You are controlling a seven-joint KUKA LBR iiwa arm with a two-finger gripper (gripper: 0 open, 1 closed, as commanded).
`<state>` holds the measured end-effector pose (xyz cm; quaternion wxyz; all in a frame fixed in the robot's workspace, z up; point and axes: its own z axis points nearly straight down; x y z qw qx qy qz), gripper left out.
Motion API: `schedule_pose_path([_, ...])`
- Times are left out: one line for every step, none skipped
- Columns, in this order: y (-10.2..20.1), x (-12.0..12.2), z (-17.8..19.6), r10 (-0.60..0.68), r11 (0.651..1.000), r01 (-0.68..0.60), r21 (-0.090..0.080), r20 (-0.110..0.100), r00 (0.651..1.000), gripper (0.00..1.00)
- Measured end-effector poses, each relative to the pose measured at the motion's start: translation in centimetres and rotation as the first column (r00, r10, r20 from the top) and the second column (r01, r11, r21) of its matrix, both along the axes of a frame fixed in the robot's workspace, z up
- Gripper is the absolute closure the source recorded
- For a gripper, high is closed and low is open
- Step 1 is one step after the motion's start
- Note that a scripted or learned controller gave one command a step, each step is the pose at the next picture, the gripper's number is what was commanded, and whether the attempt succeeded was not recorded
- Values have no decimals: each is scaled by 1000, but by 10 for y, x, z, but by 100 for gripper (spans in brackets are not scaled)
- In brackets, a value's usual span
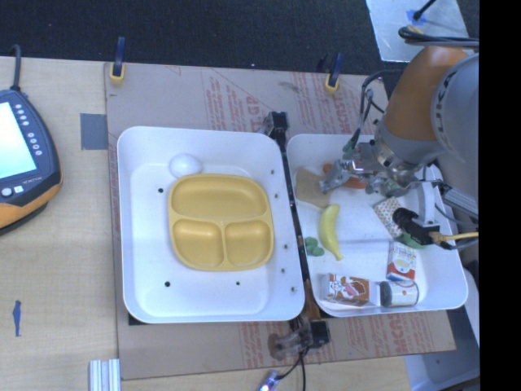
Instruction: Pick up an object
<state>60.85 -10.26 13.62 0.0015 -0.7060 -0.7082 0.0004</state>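
gripper (356, 172) low at far end of right bin (456, 296), jaws' state cannot tell. banana (329, 231) lies just nearer than gripper, apart from sachets; cleanest target, approach straight down across its width.

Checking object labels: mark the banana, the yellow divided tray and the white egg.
banana (329, 231), camera view, middle of its body
yellow divided tray (220, 195), camera view, top compartment floor
white egg (186, 165), camera view, its centre
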Motion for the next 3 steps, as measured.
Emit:
schedule_pose_path([-42,47,-41,-1,1000,1,-1,-1,1000,0])
schedule_pose_path([57,48,57,1,1000,-1,1,2,1000,0])
schedule_pose_path([9,47,26,-2,1000,2,0,-2,1000,0])
